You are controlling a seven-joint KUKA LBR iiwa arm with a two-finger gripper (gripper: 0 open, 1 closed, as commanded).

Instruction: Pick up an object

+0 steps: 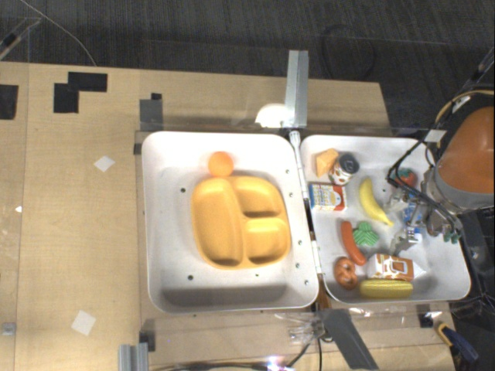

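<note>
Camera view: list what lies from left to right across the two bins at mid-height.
Left bin → yellow tray → carton → red sausage → banana → gripper.

Wooden tabletop (69, 230) carries black patches (77, 90) at upper left of frame. Metal post (297, 87) stands upright at centre top.

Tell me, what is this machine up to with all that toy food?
A grey robot arm reaches in from the right over the right bin, which holds toy food: a banana, a carton, a sausage and more. Its tool hangs low near the red-and-white box, with nothing visibly in its grasp. The left bin holds a yellow divided tray and an orange ball.
</note>
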